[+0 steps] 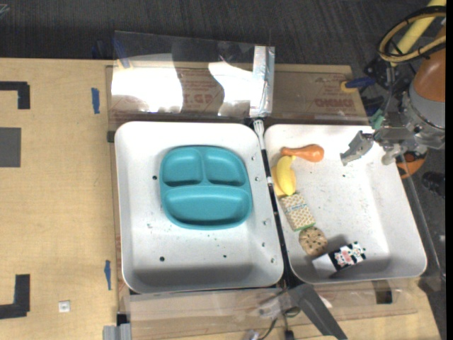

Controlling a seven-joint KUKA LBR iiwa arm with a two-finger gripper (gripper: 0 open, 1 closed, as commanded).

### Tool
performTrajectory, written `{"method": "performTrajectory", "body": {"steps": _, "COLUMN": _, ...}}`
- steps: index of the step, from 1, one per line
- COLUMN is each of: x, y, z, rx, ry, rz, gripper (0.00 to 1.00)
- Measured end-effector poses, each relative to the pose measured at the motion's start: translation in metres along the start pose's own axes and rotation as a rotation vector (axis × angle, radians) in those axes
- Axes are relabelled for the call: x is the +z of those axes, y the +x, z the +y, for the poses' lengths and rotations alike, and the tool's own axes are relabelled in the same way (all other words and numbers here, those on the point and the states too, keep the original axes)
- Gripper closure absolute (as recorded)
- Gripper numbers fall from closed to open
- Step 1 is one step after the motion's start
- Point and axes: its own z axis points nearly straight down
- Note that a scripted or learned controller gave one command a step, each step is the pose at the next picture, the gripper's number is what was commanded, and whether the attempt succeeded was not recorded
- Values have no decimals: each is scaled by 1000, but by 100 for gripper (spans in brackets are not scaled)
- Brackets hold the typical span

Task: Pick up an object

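Teal plate (206, 187) in left bin (134, 261)

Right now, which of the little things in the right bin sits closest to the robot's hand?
The orange piece at the top of the row; the yellow banana touches it just below, and the others lie farther down from the hand.

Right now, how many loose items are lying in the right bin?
5: an orange toy, a banana, a patterned block, a cookie, and a black-and-white piece.
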Motion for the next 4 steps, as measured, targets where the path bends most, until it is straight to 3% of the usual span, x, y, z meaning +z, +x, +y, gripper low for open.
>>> {"method": "performTrajectory", "body": {"steps": 1, "x": 140, "y": 23, "z": -52, "rx": 102, "ry": 4, "rz": 0, "gripper": 0}}
{"method": "performTrajectory", "body": {"steps": 2, "x": 167, "y": 26, "z": 25, "rx": 139, "ry": -8, "rz": -1, "gripper": 0}}
{"method": "performTrajectory", "body": {"steps": 3, "x": 68, "y": 77, "z": -41, "rx": -16, "ry": -7, "rz": 1, "gripper": 0}}
{"method": "performTrajectory", "body": {"steps": 4, "x": 71, "y": 82, "z": 30, "rx": -107, "ry": -2, "rz": -1, "gripper": 0}}
